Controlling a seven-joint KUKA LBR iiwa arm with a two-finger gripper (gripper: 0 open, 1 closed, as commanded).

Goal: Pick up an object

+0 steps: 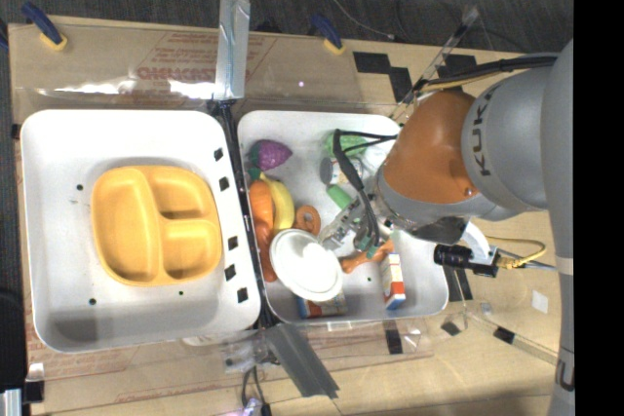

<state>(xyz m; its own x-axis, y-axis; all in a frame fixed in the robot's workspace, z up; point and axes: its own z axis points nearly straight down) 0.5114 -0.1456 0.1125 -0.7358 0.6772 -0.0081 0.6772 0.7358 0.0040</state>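
The right bin (292,124) holds a pile of toy items. Among them are a purple grape bunch (271,154), a yellow banana (283,204), an orange carrot-like piece (260,208), a white bowl (305,265), a small orange ring (307,218), green pieces (353,145) and a white carton (394,280). My gripper (353,227) reaches down into the middle of this bin, just right of the white bowl, among the clutter. The orange band of the arm (429,161) hangs over the bin's right part and hides what lies beneath.
The left bin (49,141) holds a yellow divided tray (158,221). A silver tape strip (232,49) runs above the wall between the bins. Blue clamps (45,24) sit at the bench's back edge. Cables (492,256) trail at the right.
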